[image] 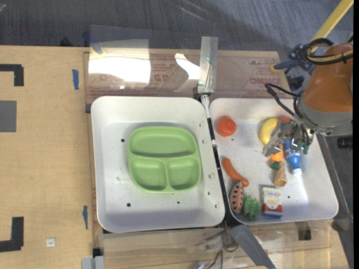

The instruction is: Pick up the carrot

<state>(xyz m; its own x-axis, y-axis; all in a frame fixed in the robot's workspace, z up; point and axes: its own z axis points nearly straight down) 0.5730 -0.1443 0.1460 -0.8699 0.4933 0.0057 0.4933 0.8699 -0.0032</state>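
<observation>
My gripper (pixel 278 143) hangs low over the right bin (pixel 320 200), in its upper right part, between a yellow lemon (pixel 268 129) and a blue bottle (pixel 293 157). Just under the gripper's tip, a small orange piece with a green end shows, which looks like the carrot (pixel 275 158); the gripper hides most of it. I cannot tell whether the carrot is held or lying on the bin floor. A longer orange-red sausage-shaped piece (pixel 234 171) lies apart at the bin's left side.
The right bin also holds an orange round fruit (pixel 226 126), an ice-cream cone (pixel 280 176), a small box (pixel 271 200), a broccoli piece (pixel 252 207) and a watermelon slice (pixel 236 196). A green divided plate (pixel 164 158) sits in the left bin (pixel 106 167).
</observation>
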